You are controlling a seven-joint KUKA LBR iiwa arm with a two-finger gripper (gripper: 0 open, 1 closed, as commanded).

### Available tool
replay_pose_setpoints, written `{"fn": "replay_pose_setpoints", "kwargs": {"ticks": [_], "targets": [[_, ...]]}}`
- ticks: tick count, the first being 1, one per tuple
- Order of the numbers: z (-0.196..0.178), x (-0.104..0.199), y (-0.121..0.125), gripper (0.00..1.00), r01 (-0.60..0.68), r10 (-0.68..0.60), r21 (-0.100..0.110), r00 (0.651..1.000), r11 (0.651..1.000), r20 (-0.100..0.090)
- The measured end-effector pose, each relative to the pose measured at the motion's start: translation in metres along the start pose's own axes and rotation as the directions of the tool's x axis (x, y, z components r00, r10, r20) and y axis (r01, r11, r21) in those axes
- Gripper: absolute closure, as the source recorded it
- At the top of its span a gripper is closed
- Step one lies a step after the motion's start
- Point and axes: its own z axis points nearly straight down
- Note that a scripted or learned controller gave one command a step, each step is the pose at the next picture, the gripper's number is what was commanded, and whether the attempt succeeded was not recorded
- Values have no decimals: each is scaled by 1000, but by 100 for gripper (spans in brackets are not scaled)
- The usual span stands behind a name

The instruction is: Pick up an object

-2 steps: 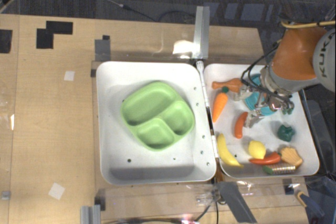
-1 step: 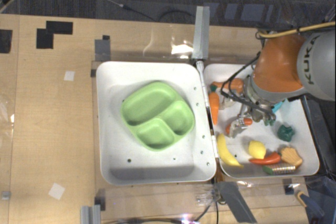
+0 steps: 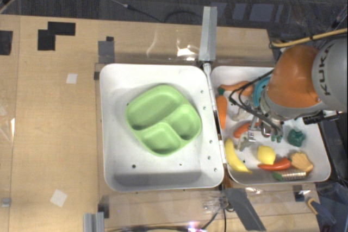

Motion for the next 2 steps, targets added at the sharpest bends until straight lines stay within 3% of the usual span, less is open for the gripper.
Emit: {"fn": "replay_pose_setpoints", "kwargs": {"ticks": [1,2], "targets": [[-1,17,-3,0,-195,195,1,981,981,3],[2,-41,1,0,-218,218,1,976,976,-3]]}}
